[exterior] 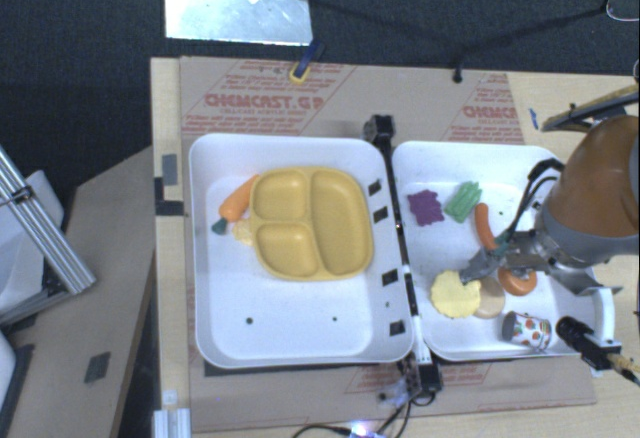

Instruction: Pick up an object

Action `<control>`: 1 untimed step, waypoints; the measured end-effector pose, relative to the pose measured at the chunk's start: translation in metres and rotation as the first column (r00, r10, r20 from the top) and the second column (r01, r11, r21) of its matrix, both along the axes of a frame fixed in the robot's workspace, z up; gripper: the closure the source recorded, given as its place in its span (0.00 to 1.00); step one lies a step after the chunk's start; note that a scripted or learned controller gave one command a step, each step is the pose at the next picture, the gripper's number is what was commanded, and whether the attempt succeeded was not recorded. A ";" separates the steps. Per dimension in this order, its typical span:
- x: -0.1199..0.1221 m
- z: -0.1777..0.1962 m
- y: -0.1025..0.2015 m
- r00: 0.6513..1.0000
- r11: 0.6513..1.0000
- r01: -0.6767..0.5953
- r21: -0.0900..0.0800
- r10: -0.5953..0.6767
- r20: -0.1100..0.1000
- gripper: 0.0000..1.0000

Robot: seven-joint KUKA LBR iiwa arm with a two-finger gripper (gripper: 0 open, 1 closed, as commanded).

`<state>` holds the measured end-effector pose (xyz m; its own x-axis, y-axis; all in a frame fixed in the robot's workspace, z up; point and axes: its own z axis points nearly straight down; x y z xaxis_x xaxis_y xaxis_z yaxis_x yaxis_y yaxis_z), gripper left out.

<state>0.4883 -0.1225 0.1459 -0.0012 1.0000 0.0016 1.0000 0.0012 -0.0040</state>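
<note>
Now the gripper (478,269) is hovering low in the right bin (440,161), tips over the yellow piece's (455,296) edge; whether it's open, cannot tell. Reach step, nothing lifted. Next move is looking like descend, close, then raise straight.

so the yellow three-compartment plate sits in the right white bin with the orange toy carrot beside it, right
Not quite. The camera view shows the yellow three-compartment plate in the left white bin, not the right one. The orange toy carrot does lie beside it, against the plate's left edge.
</note>
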 end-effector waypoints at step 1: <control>0.005 -0.042 0.005 1.000 1.000 0.000 0.000 0.000 0.005 0.00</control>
<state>0.4936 -0.1179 0.1041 -0.0014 1.0000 0.0018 1.0000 0.0014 0.0010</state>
